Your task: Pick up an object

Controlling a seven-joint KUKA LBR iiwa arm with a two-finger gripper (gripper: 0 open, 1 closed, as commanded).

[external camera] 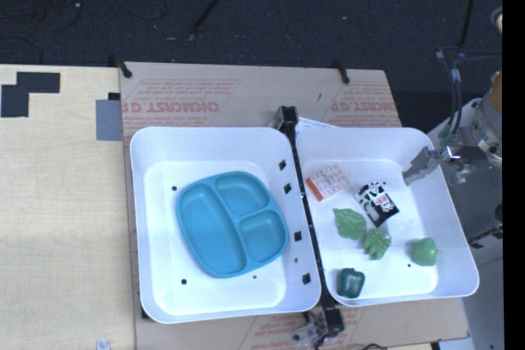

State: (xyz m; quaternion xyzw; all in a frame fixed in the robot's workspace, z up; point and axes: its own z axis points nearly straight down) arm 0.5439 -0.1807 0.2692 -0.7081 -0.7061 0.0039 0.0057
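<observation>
Dark floor strewn with cables lies behind the bench, where a sheet of printed cardboard (246, 98) carries both bins.

Nothing is picked yet, and every candidate lies in the right bin (459, 275). The closest to me is the black-and-white packet (377, 202), near the middle of that bin's floor and tilted. Just beside it, toward the divider, are a red-printed card (326, 182) and two leafy green pieces (361, 230), one of them almost touching the packet's lower corner. A round green lump (424, 252) sits alone near the bin's right wall, and a dark green cup-like thing (351, 283) rests against the front edge. The left bin (156, 168) holds a blue divided plate (232, 222).

I judge the lone green lump the cleaner target: nothing crowds it, so I could come straight down with room on both sides. For the packet I would line up across its narrow side and keep clear of the leaf.

My gripper (420, 164) hangs over the right bin's back right corner, angled down and inward, above the floor and touching no object. Whether it is spread or pressed together I cannot tell. My arm (476, 127) reaches in over the right wall.
</observation>
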